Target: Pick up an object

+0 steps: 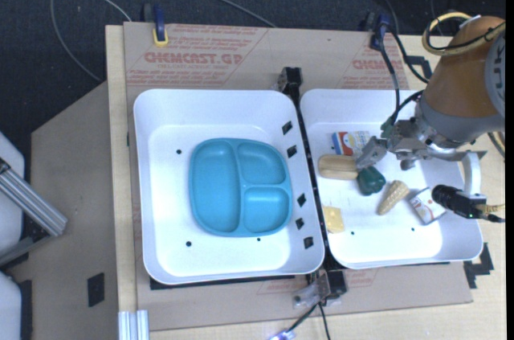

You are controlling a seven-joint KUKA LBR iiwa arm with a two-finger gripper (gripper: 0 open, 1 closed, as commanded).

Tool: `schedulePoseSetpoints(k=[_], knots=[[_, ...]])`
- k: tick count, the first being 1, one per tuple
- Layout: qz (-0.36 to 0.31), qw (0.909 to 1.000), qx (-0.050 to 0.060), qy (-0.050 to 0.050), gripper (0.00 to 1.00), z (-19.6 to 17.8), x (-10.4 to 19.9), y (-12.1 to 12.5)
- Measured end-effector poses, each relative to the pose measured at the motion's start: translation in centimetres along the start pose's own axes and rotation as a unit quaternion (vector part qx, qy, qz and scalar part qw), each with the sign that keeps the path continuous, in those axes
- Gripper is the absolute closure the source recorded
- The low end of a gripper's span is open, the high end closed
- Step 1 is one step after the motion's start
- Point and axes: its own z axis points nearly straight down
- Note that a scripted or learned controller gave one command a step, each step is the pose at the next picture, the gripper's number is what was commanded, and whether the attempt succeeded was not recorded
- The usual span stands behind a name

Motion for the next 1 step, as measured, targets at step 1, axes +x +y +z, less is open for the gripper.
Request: schedulePoseSetpoints(k=[1], knots=[[0.000, 1.0000, 0.001, 0.000, 0.00, 6.19, 0.00, -0.49]])
